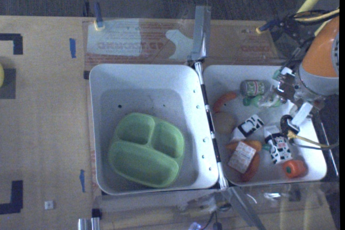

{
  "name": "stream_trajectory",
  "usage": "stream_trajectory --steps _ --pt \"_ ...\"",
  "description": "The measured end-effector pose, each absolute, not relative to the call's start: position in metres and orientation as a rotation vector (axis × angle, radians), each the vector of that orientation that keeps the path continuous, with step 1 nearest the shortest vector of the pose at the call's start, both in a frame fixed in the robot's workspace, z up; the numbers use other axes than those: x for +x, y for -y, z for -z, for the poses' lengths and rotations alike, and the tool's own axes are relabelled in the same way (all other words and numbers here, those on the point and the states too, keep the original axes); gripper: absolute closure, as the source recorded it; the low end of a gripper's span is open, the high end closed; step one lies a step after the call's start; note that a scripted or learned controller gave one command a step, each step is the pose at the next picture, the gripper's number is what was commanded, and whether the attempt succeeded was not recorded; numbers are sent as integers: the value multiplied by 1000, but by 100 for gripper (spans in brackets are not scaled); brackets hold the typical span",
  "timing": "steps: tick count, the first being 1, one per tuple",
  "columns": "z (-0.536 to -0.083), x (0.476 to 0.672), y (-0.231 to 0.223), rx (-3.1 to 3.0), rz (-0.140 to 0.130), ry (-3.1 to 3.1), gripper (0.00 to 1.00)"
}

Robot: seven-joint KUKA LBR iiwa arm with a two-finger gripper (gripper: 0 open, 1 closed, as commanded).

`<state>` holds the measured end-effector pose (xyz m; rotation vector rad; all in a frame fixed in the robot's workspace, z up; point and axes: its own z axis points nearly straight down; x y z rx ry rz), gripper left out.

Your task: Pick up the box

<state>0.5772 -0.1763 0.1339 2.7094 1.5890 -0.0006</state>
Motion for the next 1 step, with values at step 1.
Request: stream_trajectory --steps 1 --pt "-172 620 200 2941 2 -1103 0"
